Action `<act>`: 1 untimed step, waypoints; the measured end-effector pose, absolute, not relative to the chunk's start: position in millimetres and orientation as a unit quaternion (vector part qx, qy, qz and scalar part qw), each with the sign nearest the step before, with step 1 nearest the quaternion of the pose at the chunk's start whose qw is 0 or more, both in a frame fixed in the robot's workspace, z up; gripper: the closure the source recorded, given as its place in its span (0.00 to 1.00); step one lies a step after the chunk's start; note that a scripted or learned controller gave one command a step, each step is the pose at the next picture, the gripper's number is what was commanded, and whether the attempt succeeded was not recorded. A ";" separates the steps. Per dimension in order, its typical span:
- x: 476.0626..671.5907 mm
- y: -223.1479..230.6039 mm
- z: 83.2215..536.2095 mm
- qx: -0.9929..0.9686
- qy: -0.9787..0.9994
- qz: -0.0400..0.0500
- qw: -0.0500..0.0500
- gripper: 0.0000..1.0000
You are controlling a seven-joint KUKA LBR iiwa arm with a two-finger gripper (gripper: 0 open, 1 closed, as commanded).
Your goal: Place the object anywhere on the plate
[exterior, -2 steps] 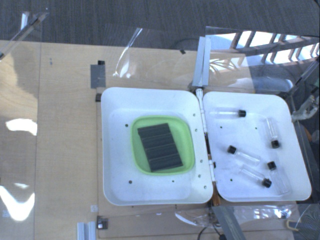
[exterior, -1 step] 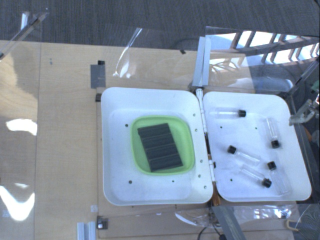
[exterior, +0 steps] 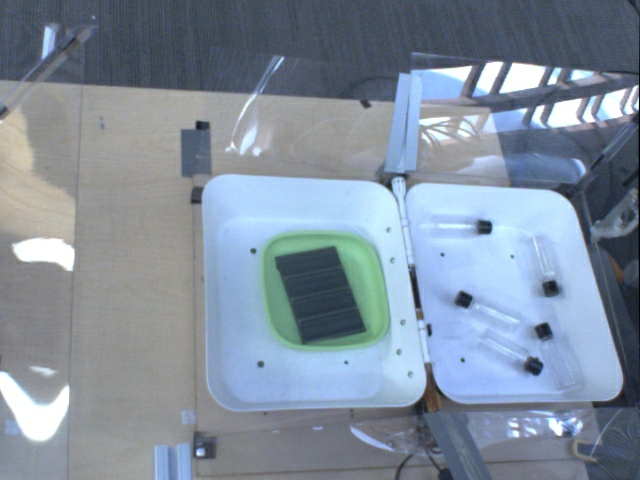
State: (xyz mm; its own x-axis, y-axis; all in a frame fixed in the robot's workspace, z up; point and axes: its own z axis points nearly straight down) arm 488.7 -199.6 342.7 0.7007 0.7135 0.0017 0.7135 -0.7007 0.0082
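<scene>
A green square plate (exterior: 375,293) sits in the middle of the left white bin (exterior: 230,368). A dark grey ribbed rectangular block (exterior: 319,294) lies flat on the plate, turned slightly off square and inside its rim. Several clear vials with black caps lie scattered in the right white bin (exterior: 440,378): one near the back left (exterior: 462,228), one along the right side (exterior: 543,260), one in the middle (exterior: 488,312) and one at the front (exterior: 508,352).
A raised hinge ridge (exterior: 408,288) separates the two bins. A clear plastic panel and metal frame (exterior: 520,98) stand behind the right bin. The wooden bench (exterior: 110,268) stretches to the left, with a small grey bracket (exterior: 196,150) behind the left bin.
</scene>
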 end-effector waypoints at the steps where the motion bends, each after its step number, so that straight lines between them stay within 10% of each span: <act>1: 489.4 -188.6 342.1 0.939 0.344 0.002 0.003 0.00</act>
